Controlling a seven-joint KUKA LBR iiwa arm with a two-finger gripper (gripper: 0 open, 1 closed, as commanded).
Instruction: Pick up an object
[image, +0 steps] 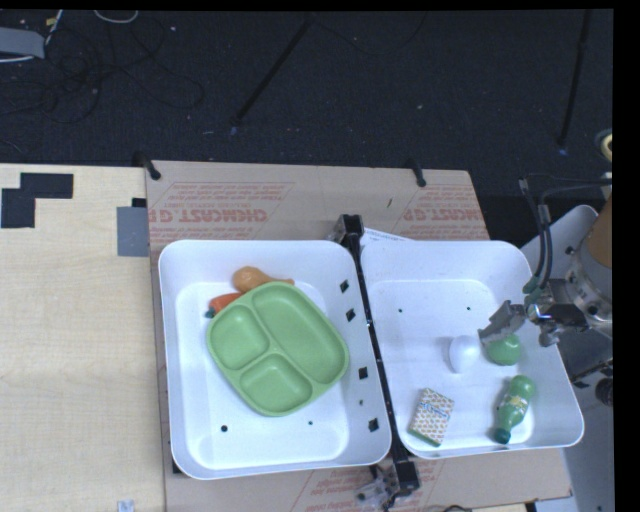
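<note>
My gripper (522, 332) reaches in from the right over the right bin (430, 270). It is open, with one grey finger (498, 325) spread to the left. A small green round object (504, 350) lies just below the fingers, not held between them. A white round object (463, 353) sits beside it on the left. Near the bin's front right lies a green bottle (512, 407). A small patterned packet (432, 416) rests at the front of the same bin.
The left bin (190, 420) holds a green divided plate (277, 347) with orange items (247, 279) tucked behind its far edge. A black divider (360, 330) runs between the bins. Cardboard lies under both bins, and a light wooden bench top spreads to the left.
</note>
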